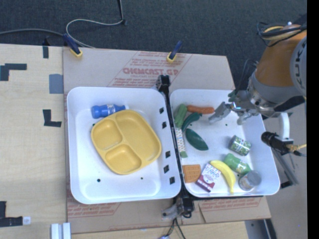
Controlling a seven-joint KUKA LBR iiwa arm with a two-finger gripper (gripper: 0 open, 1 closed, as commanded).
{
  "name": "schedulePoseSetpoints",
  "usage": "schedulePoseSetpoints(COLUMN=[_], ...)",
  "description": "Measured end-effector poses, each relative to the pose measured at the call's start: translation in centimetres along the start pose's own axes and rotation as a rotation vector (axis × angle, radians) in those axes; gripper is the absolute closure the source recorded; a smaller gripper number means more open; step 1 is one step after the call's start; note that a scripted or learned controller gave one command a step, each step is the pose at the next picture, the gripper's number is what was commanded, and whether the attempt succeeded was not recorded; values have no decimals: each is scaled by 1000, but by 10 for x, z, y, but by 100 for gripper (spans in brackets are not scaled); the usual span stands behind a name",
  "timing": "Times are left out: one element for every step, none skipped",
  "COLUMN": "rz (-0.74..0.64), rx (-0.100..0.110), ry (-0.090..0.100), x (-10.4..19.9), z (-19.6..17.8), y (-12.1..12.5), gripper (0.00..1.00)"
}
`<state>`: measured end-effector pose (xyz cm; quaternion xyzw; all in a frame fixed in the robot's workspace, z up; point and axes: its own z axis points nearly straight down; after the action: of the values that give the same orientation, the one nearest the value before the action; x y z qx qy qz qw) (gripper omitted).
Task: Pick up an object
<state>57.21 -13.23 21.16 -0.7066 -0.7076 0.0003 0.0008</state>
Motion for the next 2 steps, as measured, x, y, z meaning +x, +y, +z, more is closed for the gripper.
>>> schedulePoseSetpoints(rz=[-1,0], rx=[-6,-8], ry=[-1,-3], x=[10,9], z=[125,115], y=[33,33], gripper=[0,100])
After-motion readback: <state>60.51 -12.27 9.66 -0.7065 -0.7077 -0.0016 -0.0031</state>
